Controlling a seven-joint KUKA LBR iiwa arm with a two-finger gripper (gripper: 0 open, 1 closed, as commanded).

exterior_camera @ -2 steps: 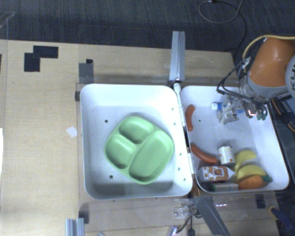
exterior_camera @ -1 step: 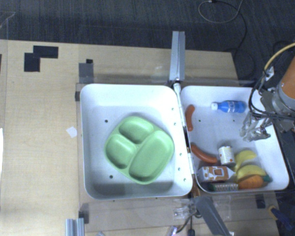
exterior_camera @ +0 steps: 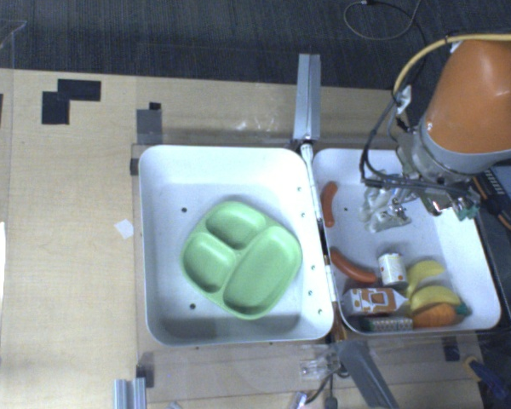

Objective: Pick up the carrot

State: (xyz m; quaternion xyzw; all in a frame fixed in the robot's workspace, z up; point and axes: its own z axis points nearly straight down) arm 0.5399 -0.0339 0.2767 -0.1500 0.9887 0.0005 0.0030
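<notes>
The carrot is a short orange piece with a green end. It lies at the front right corner of the right bin, pressed against two yellow bananas. My gripper hangs over the middle back part of that bin, well behind and to the left of the carrot, under the grey and orange arm. I see nothing held in the gripper.
The right bin also holds a red sausage by its left wall, a second sausage, a small white can and a carton lying flat at the front. A green divided plate lies in the left bin.
</notes>
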